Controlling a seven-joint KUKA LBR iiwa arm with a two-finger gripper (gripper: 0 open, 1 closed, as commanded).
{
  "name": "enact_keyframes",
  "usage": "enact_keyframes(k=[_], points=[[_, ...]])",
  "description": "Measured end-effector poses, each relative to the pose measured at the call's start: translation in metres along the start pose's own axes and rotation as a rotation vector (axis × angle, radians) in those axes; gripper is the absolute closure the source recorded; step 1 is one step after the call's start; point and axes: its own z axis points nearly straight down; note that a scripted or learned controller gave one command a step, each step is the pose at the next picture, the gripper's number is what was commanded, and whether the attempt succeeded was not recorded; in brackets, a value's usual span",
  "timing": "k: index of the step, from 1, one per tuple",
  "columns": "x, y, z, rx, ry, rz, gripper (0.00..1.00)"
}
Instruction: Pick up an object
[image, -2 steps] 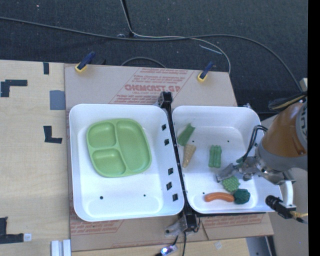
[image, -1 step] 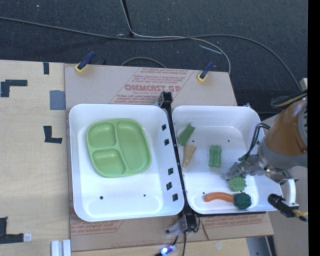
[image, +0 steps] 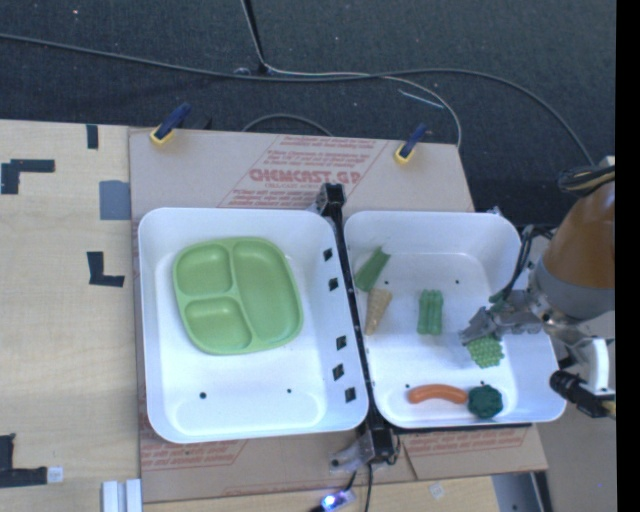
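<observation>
**Tool at right bin, over green textured piece; grasp unconfirmed**

The tabletop (image: 60, 300) carries a cardboard sheet (image: 300, 170) held at its far edge by two clamps, evidently to keep the work surface from shifting. On it sit two white bins side by side, joined along their shared wall by black clips.

The left bin (image: 160, 400) holds a green divided plate (image: 238, 295) lying flat toward its far side.

The right bin (image: 440, 230) holds the loose items the task may draw on. The arm (image: 580, 250) enters from the right and reaches over the bin's right wall. The tool (image: 487, 325) sits low at the right side of the bin, directly at a green textured piece (image: 486, 352); whether it is spread, closed or gripping cannot be told from this view.

Other candidates, by size: an orange sausage-like item (image: 437, 395) along the near wall; a green ridged block (image: 430, 312) mid-bin; a green strip (image: 371, 268) leaning near the dividing wall; a tan wedge (image: 377, 310) beside it; a dark green round item (image: 486, 402) in the near right corner, touching the sausage's end.

Judgement: the green textured piece is the likely target; pickup not yet shown.
</observation>
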Motion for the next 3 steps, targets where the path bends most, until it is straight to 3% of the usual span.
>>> enact_keyframes(k=[2, 3], points=[[0.007, 0.000, -0.097, -0.002, -0.001, 0.000, 1.00], [0.056, 0.008, -0.085, 0.004, 0.002, -0.004, 1.00]])
